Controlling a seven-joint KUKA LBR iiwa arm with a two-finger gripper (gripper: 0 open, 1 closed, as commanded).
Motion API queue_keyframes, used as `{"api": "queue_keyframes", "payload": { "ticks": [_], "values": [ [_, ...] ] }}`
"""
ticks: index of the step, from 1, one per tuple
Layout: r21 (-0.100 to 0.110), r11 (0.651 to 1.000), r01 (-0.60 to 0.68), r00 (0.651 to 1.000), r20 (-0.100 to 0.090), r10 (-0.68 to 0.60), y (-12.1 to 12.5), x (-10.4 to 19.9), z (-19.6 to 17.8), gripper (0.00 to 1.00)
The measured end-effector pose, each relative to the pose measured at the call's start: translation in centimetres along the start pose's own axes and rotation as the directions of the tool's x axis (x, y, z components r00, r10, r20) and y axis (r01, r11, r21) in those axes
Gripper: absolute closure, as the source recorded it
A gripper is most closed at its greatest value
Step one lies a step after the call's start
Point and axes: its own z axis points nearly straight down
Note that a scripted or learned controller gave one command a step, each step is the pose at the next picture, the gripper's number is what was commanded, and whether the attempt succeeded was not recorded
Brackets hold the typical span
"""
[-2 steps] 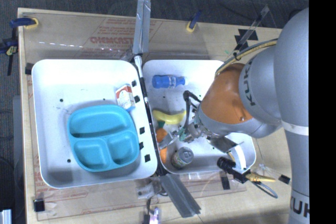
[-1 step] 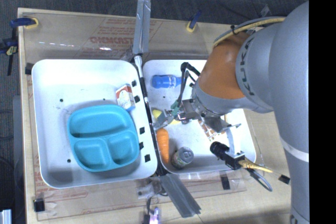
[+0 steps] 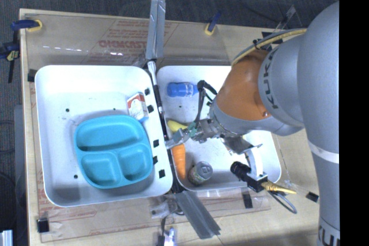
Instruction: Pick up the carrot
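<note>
Camera view, looking down at a slant on a worktop [image 3: 69, 37] bearing two white bins side by side. Left bin [image 3: 55, 89] holding a blue three-compartment tray [image 3: 112, 150], lying toward its lower right, plus a small red-and-white packet [image 3: 136, 105] resting near the right wall, just above the tray's upper right corner. Right bin [image 3: 271, 167] holding the carrot [image 3: 179, 161], lying lengthwise against the left wall in the lower half, orange, pointing roughly up and down. Just beside it to the right, a small can [image 3: 200, 172] standing with its top facing up, close to touching the carrot. A yellow item [image 3: 176, 124] sitting just above the carrot's upper end, partly hidden. A blue bottle-like object [image 3: 181, 90] lying on its side in the upper left part of the same bin. Grey arm with orange band [image 3: 248, 92] reaching in from the right over the right bin, covering most of its middle. Claw [image 3: 183, 135] hovering low just above the carrot's upper end, near the bin's left wall, between yellow item and carrot. Claw state: cannot tell, too small and cluttered. Carrot not seen gripped; resting on the bin floor. Scissors-like tool [image 3: 282, 192] lying on the worktop outside the right bin's lower right corner.
</note>
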Motion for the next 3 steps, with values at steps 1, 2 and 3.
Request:
{"api": "queue_keyframes", "payload": {
  "ticks": [1, 2, 3],
  "values": [
    [0.000, 0.999, -0.036, 0.999, -0.003, 0.036, 0.07, -0.17, 0.48, 0.00],
    [-0.012, 1.000, -0.006, 1.000, 0.000, 0.006, 0.17, -0.45, 0.79, 0.00],
    [-0.019, 0.997, 0.079, 0.997, 0.008, -0.079, 0.33, -0.62, 0.82, 0.00]
  ]
}}
